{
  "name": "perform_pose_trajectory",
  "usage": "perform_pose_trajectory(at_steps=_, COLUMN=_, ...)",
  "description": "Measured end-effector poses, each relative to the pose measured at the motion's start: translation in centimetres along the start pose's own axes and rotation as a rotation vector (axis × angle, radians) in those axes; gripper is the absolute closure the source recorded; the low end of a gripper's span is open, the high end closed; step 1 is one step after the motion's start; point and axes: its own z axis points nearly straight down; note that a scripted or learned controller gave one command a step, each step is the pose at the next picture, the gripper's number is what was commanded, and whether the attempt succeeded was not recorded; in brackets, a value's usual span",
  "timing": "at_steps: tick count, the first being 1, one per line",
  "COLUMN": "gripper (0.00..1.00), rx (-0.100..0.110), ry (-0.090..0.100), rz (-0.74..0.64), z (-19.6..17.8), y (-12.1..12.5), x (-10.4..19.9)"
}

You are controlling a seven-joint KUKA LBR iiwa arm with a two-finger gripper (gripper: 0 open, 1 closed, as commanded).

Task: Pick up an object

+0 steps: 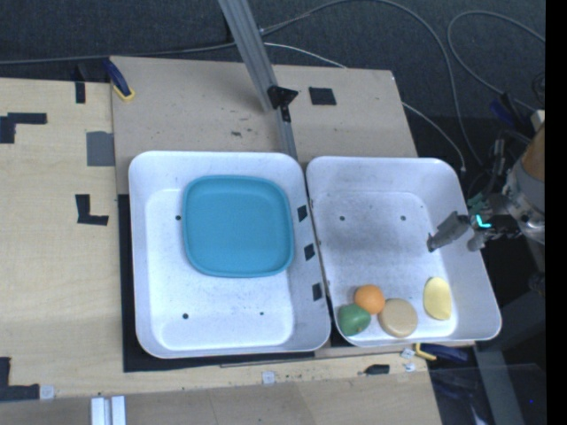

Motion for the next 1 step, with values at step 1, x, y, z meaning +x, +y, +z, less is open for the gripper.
perform_pose_trajectory(at_steps=1, gripper=0.00, rx=0.000, ry=0.000, rz=0.000, z=0.00, y=0.00, x=0.00)
